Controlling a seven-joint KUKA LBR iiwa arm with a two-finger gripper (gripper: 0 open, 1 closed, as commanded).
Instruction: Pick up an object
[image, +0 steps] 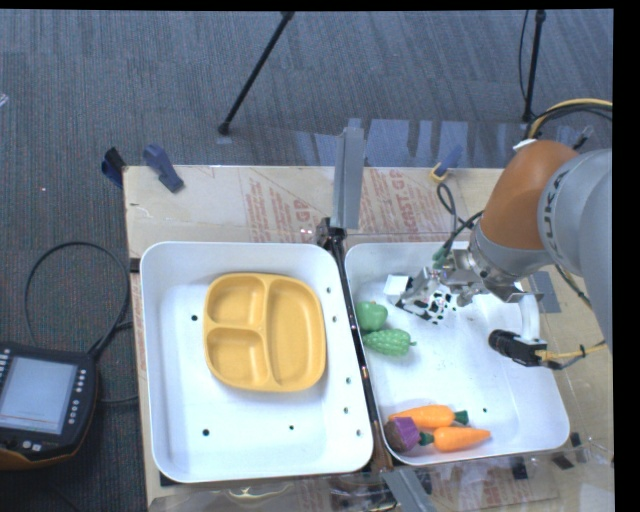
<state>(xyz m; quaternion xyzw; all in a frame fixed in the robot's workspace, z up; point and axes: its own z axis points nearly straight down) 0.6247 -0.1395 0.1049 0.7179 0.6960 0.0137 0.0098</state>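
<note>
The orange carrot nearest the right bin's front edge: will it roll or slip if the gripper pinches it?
The carrot is rounded and tapered, so it may roll or squirt sideways. It looks like glossy toy plastic, probably light, stiff and slippery.

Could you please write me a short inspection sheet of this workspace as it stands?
Surface: two white bins, left bin and right bin, side by side on a bench.
Job's things: two green vegetables at the right bin's left wall; two carrots and a purple vegetable near its front edge.
Clutter: yellow divided plate in the left bin.
Gripper: gripper low over the right bin's back part.
Cables: black cable on the floor, left.
Surroundings: pendant lower left; grey carpet.
</note>
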